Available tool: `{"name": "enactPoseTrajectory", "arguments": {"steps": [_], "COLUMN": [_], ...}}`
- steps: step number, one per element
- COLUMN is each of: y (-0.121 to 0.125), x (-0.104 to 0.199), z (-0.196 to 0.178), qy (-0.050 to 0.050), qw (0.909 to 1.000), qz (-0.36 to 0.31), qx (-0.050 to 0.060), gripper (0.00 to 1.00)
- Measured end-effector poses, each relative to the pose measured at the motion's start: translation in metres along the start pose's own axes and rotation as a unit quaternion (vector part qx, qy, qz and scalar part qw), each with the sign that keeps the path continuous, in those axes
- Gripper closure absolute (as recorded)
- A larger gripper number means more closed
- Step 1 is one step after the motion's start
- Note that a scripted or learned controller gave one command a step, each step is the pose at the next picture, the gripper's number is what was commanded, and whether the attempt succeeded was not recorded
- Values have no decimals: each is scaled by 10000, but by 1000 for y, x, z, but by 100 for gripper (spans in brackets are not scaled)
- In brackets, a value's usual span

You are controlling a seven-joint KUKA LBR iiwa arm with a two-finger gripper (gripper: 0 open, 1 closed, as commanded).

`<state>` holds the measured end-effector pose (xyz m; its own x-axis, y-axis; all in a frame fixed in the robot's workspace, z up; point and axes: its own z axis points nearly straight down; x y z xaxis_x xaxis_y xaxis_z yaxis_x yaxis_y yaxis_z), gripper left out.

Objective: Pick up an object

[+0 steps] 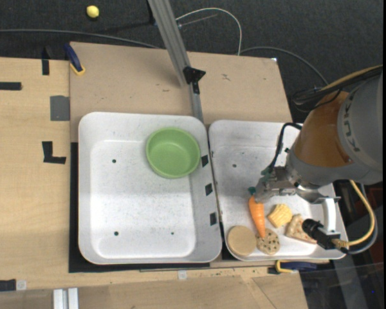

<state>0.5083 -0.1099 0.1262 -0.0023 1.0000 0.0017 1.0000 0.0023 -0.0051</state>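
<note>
Camera view: gripper (262, 190) low in right bin (244, 148), just above top of carrot (258, 215) — finger state cannot tell. Near it: corn piece (279, 214), cookie (268, 242), tan disc (240, 239). Green bowl (173, 152) in left bin (103, 192).

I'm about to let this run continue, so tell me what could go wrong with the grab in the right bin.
1. The pincer sits at the carrot's top end, so an end grip may slip.
2. The carrot, corn piece, cookie and tan disc crowd together; neighbours may get knocked.
3. They lie near the right bin's front wall, limiting approach.
</note>
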Motion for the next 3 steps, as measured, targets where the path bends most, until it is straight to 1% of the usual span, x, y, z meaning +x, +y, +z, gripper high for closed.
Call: {"name": "enactPoseTrajectory", "arguments": {"steps": [1,2,3], "y": [-7,-6,25], "x": [-6,-6,38], "z": [-57,-105,-96], "qy": [-13,-13,-2], "qw": [10000,10000,10000], "qz": [10,3,-22], "qx": [-41,-44,-21], "gripper": [100,100,100]}}
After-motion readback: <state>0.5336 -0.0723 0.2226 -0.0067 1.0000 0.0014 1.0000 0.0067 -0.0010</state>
